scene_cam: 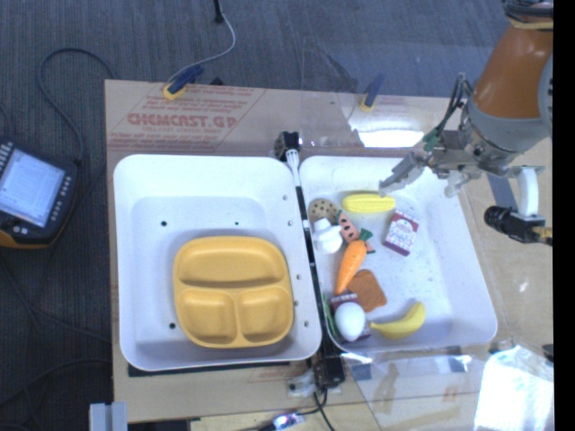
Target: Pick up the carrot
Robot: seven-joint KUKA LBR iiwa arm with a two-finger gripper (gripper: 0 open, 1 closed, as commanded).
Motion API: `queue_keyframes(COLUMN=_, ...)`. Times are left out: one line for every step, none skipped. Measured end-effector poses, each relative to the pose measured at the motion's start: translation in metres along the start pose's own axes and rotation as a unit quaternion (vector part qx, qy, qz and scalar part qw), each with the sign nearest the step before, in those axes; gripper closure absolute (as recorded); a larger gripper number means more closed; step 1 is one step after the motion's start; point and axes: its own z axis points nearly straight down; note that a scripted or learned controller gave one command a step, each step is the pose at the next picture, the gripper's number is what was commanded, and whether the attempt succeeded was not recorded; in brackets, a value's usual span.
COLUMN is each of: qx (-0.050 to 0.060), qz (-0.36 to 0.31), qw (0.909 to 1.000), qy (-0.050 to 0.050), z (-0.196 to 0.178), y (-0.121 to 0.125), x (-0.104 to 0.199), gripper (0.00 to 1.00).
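Approach step, by the look of it. Carrot (351,263) lying in the right bin (467,268), tip pointing down toward the egg (350,320), green top up by a small white and red toy (334,233). Brown slice (368,289) touching the carrot's lower right side; cookie (322,209) and yellow block (368,204) just above the carrot; red carton (401,233) to the carrot's right; banana (402,321) below and right. Yellow tray (234,290) well left of the carrot, in the other bin. Pincer (395,180) hanging up and right of the carrot, above the yellow block, nothing between the fingers; open or closed, cannot tell from here. Nothing grasped yet. Next, likely: swing down-left over the carrot's middle, line up across its width, drop between toy and slice without nudging either.
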Motion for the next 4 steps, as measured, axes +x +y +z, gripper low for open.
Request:
queue_keyframes(qx=-0.009, qz=-0.006, qw=0.9999, qy=-0.003, z=0.152, y=-0.018, x=-0.010, gripper=0.00)
queue_keyframes(qx=-0.003, qz=-0.058, qw=0.9983, qy=0.002, z=0.071, y=-0.072, x=0.085, gripper=0.00)
queue_keyframes(qx=-0.006, qz=-0.036, qw=0.9993, qy=0.001, z=0.169, y=-0.074, x=0.026, gripper=0.00)
queue_keyframes(qx=-0.009, qz=-0.036, qw=0.9993, qy=-0.002, z=0.158, y=-0.072, x=0.025, gripper=1.00)
